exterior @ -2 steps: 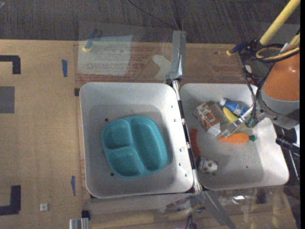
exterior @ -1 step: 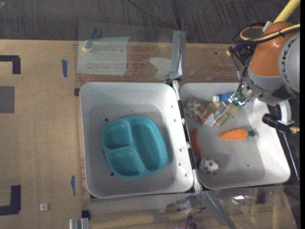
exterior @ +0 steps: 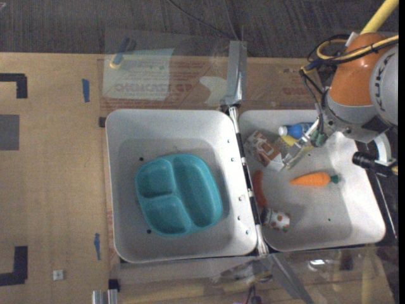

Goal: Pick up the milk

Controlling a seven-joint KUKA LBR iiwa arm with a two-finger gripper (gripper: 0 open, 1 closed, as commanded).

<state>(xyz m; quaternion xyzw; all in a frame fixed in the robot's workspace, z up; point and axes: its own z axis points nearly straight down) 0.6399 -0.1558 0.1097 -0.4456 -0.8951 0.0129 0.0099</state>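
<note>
Where the table (exterior: 50,189) comes nearest the camera, the front rims of the two white bins sit side by side, touching along their inner walls. Closest in the right bin (exterior: 364,230) is a small round white object with dark speckles (exterior: 277,220), close to the dividing wall. The left bin (exterior: 120,138) carries a teal divided plate (exterior: 180,194), lying flat near its middle with three compartments facing up.

Farther back in the right bin, a thin red item (exterior: 258,189) lies along the dividing wall, and an orange carrot (exterior: 312,180) with a green end lies on its side near the middle of the floor. Beyond those, the milk (exterior: 262,147), a brown-and-white carton, lies tipped over in the far left part of the right bin, near the dividing wall.

Just to the right of the carton the gripper (exterior: 297,154) reaches down at a slant from the grey arm with its orange band (exterior: 354,84). Its tip is just beside the milk; whether it touches, and whether it is spread or pressed together, cannot be told. Nothing can be seen pinched in it. A small bottle with a blue cap (exterior: 292,131) lies behind the gripper near the far wall.

Past the bins, a clear sheet (exterior: 145,75) rests on the table, and a dark cable (exterior: 190,11) loops over the floor.
</note>
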